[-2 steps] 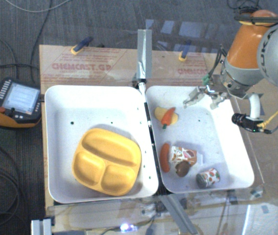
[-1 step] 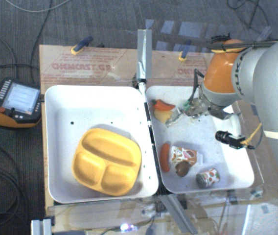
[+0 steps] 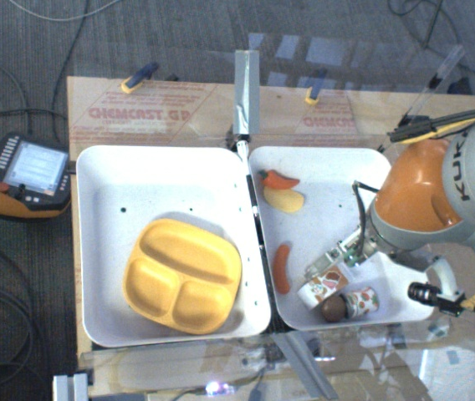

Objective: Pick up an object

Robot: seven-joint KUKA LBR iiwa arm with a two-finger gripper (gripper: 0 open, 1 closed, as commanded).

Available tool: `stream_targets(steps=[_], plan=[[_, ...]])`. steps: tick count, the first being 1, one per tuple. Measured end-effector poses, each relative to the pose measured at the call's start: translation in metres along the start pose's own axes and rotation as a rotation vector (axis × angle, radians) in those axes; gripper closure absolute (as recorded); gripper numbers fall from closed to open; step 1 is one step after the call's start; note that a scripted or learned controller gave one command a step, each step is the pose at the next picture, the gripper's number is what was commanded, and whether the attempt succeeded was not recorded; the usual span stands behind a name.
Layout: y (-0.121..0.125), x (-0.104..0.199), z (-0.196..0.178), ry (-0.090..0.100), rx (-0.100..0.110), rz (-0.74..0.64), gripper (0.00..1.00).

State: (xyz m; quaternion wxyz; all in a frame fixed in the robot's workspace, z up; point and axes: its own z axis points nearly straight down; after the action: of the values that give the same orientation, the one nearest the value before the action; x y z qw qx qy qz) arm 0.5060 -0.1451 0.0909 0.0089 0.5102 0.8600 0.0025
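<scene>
- Gripper (image 3: pixel 331 267) hangs low over the right bin (image 3: pixel 317 161), near its front edge; whether it holds anything cannot be told.
- Small cartons and a can (image 3: pixel 361 301) lie just below it, with a dark brown ball (image 3: pixel 333 309) touching them.
- An orange sausage (image 3: pixel 281 267) lies along the bin's left wall.
- A pale yellow piece (image 3: pixel 284 199) with an orange piece (image 3: pixel 279 179) sits near the back left corner.
- A yellow divided tray (image 3: pixel 184 274) rests in the left bin (image 3: pixel 112 182), toward its front.

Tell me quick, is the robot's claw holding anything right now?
Gripper: low in the right white bin, right over the small white printed carton; cannot be told whether it is open, closed or holding anything.
</scene>
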Motion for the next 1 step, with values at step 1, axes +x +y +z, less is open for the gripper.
stream_targets(steps=[1], plan=[[0.004,0.0002,-0.0081,0.003,-0.004,-0.004,1.0]])
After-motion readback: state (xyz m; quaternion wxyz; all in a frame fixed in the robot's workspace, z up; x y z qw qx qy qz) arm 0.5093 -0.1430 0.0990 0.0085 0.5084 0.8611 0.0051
